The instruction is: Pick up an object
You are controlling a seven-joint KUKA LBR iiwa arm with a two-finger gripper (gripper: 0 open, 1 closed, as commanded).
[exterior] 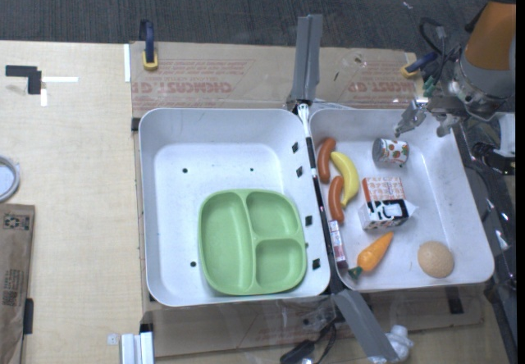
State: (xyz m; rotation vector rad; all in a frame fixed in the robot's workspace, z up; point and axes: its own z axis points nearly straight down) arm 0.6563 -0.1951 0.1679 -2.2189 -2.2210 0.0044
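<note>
1. Can (pixel 391 151) — lies tipped at the back of the right bin (pixel 459 190), just beside the milk carton (pixel 385 203); judged light, stiff and slippery, best taken across its round body.
2. Gripper (pixel 420 115) — hovers just above and right of the can, arm slanting in from the right; fingers apart, nothing between them.

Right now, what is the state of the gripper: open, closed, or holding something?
Gripper: above the right bin's far edge, near the can; holding nothing visible; open or closed cannot be told.
</note>
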